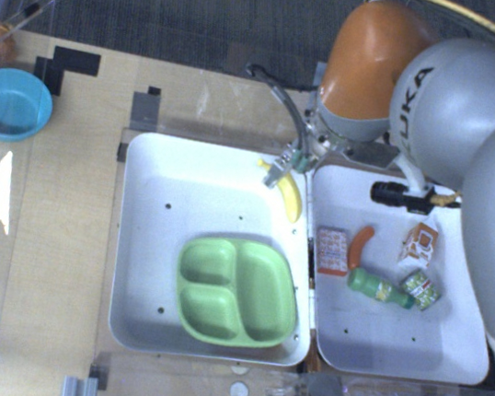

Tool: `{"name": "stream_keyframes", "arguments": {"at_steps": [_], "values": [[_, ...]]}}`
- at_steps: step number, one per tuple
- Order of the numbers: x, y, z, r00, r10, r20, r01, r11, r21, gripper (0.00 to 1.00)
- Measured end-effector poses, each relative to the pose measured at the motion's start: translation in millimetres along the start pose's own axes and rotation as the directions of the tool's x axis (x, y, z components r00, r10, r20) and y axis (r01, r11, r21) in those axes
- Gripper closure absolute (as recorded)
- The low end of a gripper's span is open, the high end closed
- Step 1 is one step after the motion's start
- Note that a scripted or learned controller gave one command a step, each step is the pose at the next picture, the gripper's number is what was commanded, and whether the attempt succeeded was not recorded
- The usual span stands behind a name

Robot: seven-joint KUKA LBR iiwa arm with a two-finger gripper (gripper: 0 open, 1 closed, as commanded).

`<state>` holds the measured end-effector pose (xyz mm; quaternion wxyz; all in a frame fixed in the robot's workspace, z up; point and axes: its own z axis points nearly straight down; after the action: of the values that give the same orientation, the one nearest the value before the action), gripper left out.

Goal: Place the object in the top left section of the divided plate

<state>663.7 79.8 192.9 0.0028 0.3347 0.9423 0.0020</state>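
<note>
The banana (290,196) hung at the left bin's (146,223) back right corner, seemingly pinched in the hand (280,171); it needed carrying forward-left over the divided plate's (235,291) top-left section before release.

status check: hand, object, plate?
Hand over left bin's top right corner, at the banana. Grip unclear. Green divided plate sits in the left bin, sections bare. Nothing between banana and plate.

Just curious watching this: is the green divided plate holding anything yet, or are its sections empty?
Empty: all three sections of the green plate show bare green. The yellow object lies outside it, by the left bin's upper right edge.
</note>
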Motion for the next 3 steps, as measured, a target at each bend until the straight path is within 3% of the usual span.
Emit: {"name": "stream_keyframes", "arguments": {"at_steps": [1, 2, 3], "values": [[11.1, 0.1, -23.0, 0.962, -0.274, 0.002, 0.274, 0.962, -0.001, 1.0], [6.4, -35.9, 5.5, 0.888, -0.46, 0.001, 0.46, 0.888, -0.001, 1.0], [58.5, 0.8, 88.0, 0.801, -0.599, 0.0, 0.599, 0.801, -0.001, 1.0]]}}
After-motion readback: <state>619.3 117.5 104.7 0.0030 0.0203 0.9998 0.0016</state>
